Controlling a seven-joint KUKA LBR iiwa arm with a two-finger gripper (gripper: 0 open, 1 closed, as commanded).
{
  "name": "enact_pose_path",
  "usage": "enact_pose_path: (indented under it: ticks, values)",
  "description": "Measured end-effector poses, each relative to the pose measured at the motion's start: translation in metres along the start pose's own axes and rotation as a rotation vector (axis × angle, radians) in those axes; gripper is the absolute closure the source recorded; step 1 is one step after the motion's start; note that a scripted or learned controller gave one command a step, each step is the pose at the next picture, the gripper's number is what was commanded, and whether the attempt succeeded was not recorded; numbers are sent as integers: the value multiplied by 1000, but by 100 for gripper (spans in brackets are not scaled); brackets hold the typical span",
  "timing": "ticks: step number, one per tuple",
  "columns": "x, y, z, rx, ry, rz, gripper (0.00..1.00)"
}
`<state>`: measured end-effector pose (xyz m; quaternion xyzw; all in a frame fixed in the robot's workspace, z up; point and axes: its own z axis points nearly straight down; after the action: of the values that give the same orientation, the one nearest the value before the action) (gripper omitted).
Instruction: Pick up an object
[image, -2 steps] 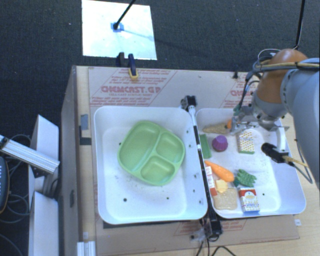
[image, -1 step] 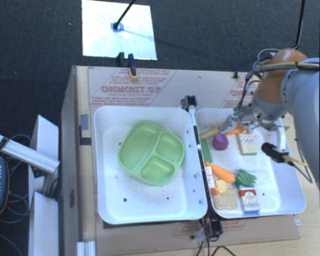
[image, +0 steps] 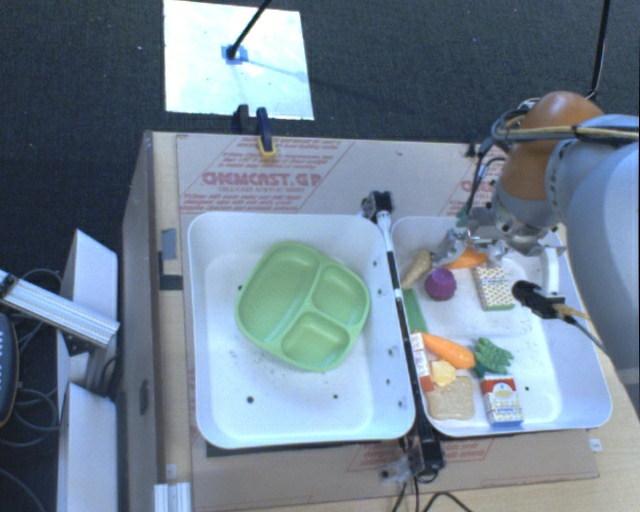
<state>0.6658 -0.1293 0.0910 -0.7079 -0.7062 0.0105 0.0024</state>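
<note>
I see a green divided plate (image: 303, 305) in the left bin (image: 215, 400). Right bin (image: 580, 400) holds toy food; my claw (image: 472, 245) hangs beside the purple ball (image: 440, 284), grip unreadable.

Bright, even light; slightly soft focus
</note>
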Motion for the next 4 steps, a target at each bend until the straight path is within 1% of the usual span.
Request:
enact_pose_path:
  ticks: [1,2,3,4]
  values:
    - [0,-3,-8,15,3,-3,100]
    - [60,-45,-95,-23,12,-8,100]
    - [59,-46,-94,-21,11,-7,0]
    - [14,-43,3,-28,9,-5,0]
